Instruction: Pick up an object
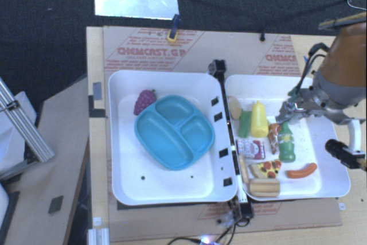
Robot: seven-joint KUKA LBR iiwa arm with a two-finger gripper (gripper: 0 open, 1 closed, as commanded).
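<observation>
Nearest the camera in the right-hand white bin (330, 189) lies a tan toy bread roll (264, 186), and just behind it a flat toy pizza slice (267, 168) and an orange-red toy sausage (300, 170). All look like light, hard moulded plastic; the sausage, lying apart from the rest, should be the easiest to take across its narrow middle, though its rounded, smooth skin may slip.

Further in, a small white-and-red packet (251, 148) carries print too small to read. Beside it stands a green toy bottle (286, 143) touching a red-and-orange wrapped piece (274, 137), then a yellow toy bottle (259, 119) pressed against a green toy vegetable (245, 123) and a pale rounded piece (234, 106). This cluster is tight, so fingers would likely knock neighbours.

The gripper (288, 112) hangs over the green bottle's far end; whether its jaws are wide or narrow cannot be told, and nothing is visibly between them.

In the left-hand white bin (123, 181) a turquoise plastic divided plate (174, 131) rests near a purple toy grape bunch (144, 101).

Farthest off, the brown sheet (229, 49) under the bins is printed in red, apparently "CHEMCAST GP", and bears a blue-and-yellow clamp (173, 28).
</observation>
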